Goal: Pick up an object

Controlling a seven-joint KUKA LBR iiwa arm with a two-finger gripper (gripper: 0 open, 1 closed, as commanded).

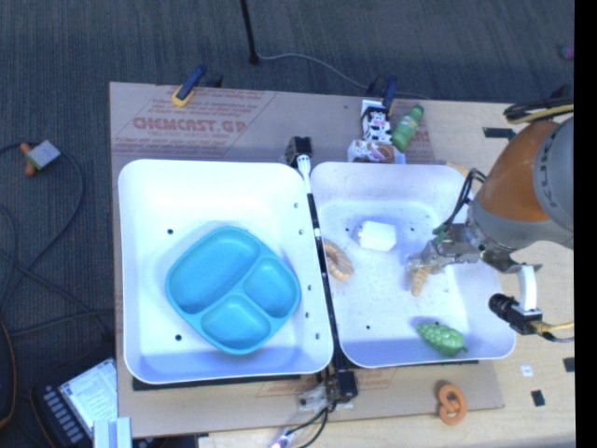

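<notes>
Beneath the jaws (431,261), a blurred tan object (418,275), grip unclear.

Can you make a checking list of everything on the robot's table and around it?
Surface: brown bench board with red print, bearing a left white bin and a right white bin.
Job's things: in the right bin, a white block, a tan pastry-like piece by the left wall, a green bumpy item near the front, and a small tan item.
Clutter: blue divided tray in the left bin; green bottle behind the bins; orange ring on the bench front.
Grippers: gripper over the right bin, just above the small tan item; grip unclear.
Cables: black cable on the floor behind the bench.
Surroundings: dark carpet.
</notes>
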